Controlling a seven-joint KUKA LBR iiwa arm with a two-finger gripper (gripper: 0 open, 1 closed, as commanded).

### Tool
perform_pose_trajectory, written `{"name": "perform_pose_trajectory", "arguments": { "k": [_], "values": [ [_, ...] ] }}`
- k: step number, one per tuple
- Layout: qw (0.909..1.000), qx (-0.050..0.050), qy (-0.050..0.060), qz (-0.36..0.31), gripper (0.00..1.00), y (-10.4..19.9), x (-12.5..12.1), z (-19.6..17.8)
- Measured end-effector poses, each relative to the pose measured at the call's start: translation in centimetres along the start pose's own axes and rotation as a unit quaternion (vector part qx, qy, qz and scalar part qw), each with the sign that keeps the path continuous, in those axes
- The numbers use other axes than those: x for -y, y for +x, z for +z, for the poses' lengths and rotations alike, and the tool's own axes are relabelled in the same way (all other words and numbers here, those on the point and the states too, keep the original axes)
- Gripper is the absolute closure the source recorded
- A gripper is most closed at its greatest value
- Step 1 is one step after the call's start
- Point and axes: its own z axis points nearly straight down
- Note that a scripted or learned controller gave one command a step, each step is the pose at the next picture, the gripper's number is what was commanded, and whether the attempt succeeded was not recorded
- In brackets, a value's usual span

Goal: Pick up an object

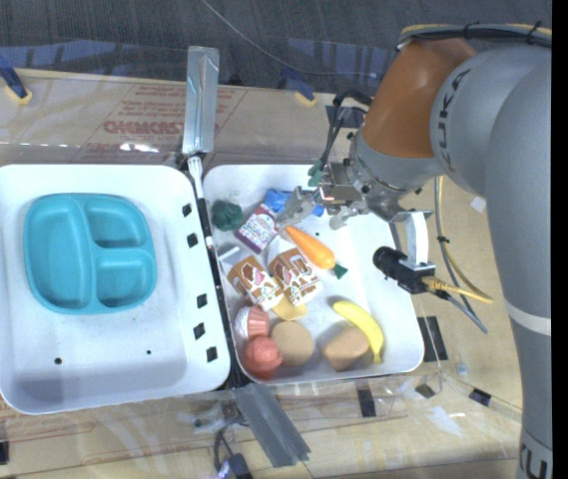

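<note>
The gripper [325, 200] hangs over the back of the right bin [403, 352], its grip impossible to make out, seemingly lining up a pick: just below it lies a carrot [308, 247], beyond that a banana [359, 328]; it must drop squarely onto one item.

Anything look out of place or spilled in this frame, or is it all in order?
Nothing stands out. The food items, such as the carrot and banana, lie inside the right bin, the blue tray sits flat in the left bin, and the gripper hangs over the right bin.
</note>
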Motion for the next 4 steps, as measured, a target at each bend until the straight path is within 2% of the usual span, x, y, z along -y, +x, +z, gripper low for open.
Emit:
{"name": "perform_pose_trajectory", "arguments": {
  "k": [1,2,3,4],
  "values": [
    [0.9960,0.000,0.000,0.089,0.00,3.7,2.1,2.7],
    [1.0000,0.001,-0.006,0.003,0.00,-0.8,2.5,11.1],
    [0.9954,0.001,-0.002,-0.095,0.00,-3.0,-3.1,12.5],
    [0.9857,0.000,-0.001,-0.169,0.00,-1.6,3.0,12.7]
  ]
}}
